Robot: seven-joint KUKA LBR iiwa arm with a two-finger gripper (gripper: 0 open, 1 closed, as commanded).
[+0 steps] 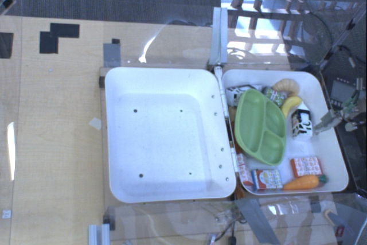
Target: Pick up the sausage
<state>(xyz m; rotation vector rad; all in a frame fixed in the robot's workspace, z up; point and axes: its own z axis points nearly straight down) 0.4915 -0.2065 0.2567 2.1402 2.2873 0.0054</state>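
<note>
I'm hunting for the sausage in the right bin (335, 153), and I can't pick it out with certainty. My best guess is the dark reddish-brown sliver (231, 99) against that bin's left wall, tucked just beside the rim of the green plate (261, 126) and partly under it. If that's it, its long axis seems to run along the wall, far end to near end, but too little shows to say which way either end points. The tool (324, 124) sits at the bin's right wall, close to the black-and-white carton (301, 122), well apart from that sliver. I cannot tell whether it is spread or pressed together, and I see nothing in it. To do this well I'd carry it high over the plate and the banana (291, 105), turn it so it closes across the sliver's short width, and come down narrow between wall and plate, since the plate rim could block it or get caught.
</note>
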